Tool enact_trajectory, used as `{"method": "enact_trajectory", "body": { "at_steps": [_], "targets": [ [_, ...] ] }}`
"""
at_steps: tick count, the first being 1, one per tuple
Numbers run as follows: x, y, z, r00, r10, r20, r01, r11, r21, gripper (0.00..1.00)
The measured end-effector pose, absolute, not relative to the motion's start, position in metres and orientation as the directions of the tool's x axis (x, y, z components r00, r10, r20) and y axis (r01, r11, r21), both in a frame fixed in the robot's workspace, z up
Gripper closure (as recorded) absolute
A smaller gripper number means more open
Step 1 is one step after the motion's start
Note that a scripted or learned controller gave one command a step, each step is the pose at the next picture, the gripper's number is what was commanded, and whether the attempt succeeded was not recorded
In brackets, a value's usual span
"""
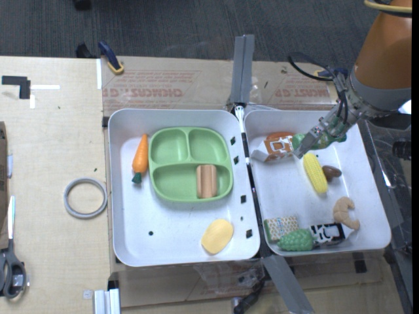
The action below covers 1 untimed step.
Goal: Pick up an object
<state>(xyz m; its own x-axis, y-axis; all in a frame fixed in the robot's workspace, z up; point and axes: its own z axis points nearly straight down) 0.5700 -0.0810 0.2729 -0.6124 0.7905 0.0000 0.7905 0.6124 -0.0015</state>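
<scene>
1. Two shallow white bins sit side by side on the bench: the left bin [124, 227] and the right bin [366, 175], their inner walls meeting at a grey divider [243, 70] that runs up the middle.
2. Inside the left bin lies a pale green plate [171, 150] with three compartments, smooth and rounded at the corners. A tan hot dog [207, 180] rests upright in the lower compartment, toward its right end.
3. An orange carrot [140, 156] with a small green top lies along the plate's left edge, just beside it. A smooth yellow lemon-like piece [217, 236] sits below the plate, near the bin's front wall.
4. Within the right bin, an orange-and-white carton [277, 146] lies near the top left. A bumpy yellow corn cob [315, 173] lies just right of it, and a small brown piece [332, 172] touches the cob's right side.
5. Along the right bin's front are a patterned packet [281, 227], a knobbly green item [296, 241] and a black-and-white item [327, 233], close together. A tan croissant [346, 212], curved and ridged, sits just above them to the right.
6. Above the right bin the gripper [308, 144] reaches down at a slant from the orange-banded arm [387, 44]. Its tip is between the carton and the corn cob; whether its jaws are parted or closed on anything, I cannot tell.
7. Left of the bins, on the pale wooden bench [46, 149], lie a grey tape ring [86, 197] and scissors [12, 267].
</scene>
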Motion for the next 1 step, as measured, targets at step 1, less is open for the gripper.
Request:
{"method": "enact_trajectory", "body": {
  "at_steps": [1],
  "targets": [
    [0.5935,-0.0636,0.2267,-0.509,0.861,0.002,0.861,0.509,-0.004,1.0]
  ]
}}
